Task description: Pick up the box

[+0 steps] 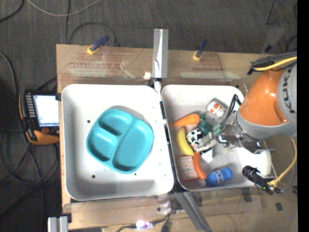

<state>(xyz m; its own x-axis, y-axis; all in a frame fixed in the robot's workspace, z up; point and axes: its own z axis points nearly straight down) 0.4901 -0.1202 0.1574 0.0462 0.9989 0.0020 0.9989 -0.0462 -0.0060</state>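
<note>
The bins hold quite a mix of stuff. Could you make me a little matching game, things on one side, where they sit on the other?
Things:
1. teal tray
2. blue bottle
3. carrot
4. banana

Places:
A. near edge of the right bin
B. by the right bin's left wall, below the carrot
C. middle of the left bin
D. upper left part of the right bin

Pairs: 1-C, 2-A, 3-D, 4-B
</note>
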